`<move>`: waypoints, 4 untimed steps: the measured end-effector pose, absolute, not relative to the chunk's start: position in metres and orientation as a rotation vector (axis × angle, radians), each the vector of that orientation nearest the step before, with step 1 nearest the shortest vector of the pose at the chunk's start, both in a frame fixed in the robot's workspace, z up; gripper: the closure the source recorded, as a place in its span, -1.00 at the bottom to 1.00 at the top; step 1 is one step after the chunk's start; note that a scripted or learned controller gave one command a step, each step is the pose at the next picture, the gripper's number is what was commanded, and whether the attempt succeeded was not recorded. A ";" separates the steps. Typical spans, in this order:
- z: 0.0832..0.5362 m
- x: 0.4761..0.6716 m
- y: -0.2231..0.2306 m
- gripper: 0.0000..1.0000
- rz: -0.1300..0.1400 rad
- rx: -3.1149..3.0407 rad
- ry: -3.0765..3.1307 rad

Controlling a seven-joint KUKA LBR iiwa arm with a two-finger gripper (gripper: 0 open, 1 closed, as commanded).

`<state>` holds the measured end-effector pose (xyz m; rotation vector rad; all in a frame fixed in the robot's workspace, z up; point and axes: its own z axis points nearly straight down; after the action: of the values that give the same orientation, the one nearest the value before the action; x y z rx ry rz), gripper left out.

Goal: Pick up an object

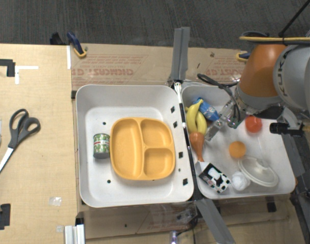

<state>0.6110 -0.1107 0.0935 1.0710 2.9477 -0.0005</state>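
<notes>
My gripper [222,126] hangs low over the right bin [277,189], near its left side, and stands open with nothing between its fingers. Just left of it lie a yellow banana [194,116], a blue packet [211,112] and an orange carrot [197,144]. A red tomato [253,124] sits just right of the gripper. An orange ball [237,149] rests below it. Toward the front of that bin are a white bowl [260,172], a small white ball [239,182] and a black-and-white toy [215,178].
The left bin [89,182] holds a yellow divided plate [143,148] and a small green can [101,146]. Scissors [17,131] lie on the wooden bench at the far left. The grey arm with its orange band [261,70] comes in over the right bin's back corner.
</notes>
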 end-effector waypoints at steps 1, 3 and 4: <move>0.094 0.654 -0.111 -1.00 0.000 1.096 2.938; 0.093 0.645 -0.096 -1.00 0.000 1.106 2.936; 0.107 0.648 -0.096 1.00 0.001 1.098 2.928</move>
<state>0.6478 -0.0961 0.1068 1.0984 2.9280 0.0006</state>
